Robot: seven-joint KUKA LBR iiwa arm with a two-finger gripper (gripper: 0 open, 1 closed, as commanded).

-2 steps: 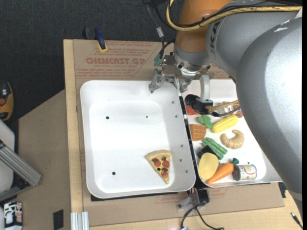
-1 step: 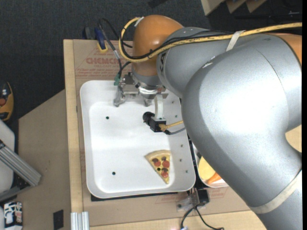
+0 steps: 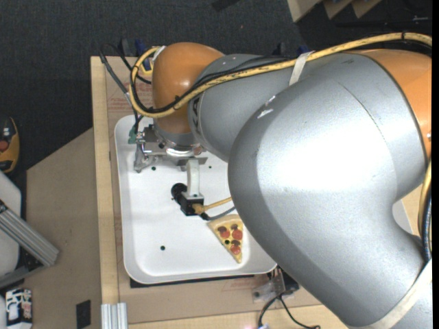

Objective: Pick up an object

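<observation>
Found gripper set low at a corner of the white bin, grip state impossible to tell from above; found pizza slice lying flat, well apart to its lower right, judged beyond a descent aimed at bare bin floor.

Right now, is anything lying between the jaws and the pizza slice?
Nothing visible does. The jaws are at the bin's upper-left corner, the pizza slice lies toward its lower right, with bare floor between.
</observation>
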